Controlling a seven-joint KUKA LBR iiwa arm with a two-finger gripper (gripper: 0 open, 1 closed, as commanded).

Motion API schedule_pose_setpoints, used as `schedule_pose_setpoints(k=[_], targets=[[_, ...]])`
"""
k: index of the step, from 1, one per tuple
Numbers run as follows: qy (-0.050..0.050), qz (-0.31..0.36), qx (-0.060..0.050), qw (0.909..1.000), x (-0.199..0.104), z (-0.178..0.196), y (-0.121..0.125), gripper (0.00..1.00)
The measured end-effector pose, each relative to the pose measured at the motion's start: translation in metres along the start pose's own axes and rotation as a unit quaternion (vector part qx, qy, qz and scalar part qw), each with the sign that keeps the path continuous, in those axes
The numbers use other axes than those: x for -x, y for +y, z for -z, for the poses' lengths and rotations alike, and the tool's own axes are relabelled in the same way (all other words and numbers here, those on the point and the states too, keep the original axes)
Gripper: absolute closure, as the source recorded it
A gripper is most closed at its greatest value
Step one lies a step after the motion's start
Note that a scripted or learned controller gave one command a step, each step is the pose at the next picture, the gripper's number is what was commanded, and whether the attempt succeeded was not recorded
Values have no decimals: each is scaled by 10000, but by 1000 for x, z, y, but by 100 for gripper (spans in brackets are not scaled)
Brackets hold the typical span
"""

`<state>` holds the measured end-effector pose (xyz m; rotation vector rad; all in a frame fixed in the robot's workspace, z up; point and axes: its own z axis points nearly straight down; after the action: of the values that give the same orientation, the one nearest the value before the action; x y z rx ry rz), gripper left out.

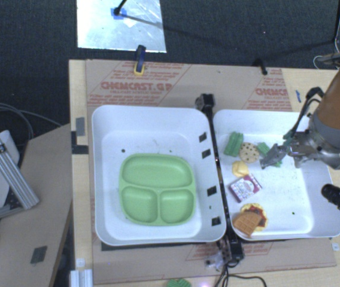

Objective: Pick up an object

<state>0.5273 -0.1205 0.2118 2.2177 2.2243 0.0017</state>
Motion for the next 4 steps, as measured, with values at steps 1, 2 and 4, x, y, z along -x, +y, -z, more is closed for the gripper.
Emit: schedule_pose_setpoints(k=[1, 2, 4], targets=[[-8, 9, 1, 10000, 27, -54, 63, 0], [-2, 5, 31, 10000, 43, -128, 109, 0], [-12, -18, 15, 10000, 49, -50, 48, 100]])
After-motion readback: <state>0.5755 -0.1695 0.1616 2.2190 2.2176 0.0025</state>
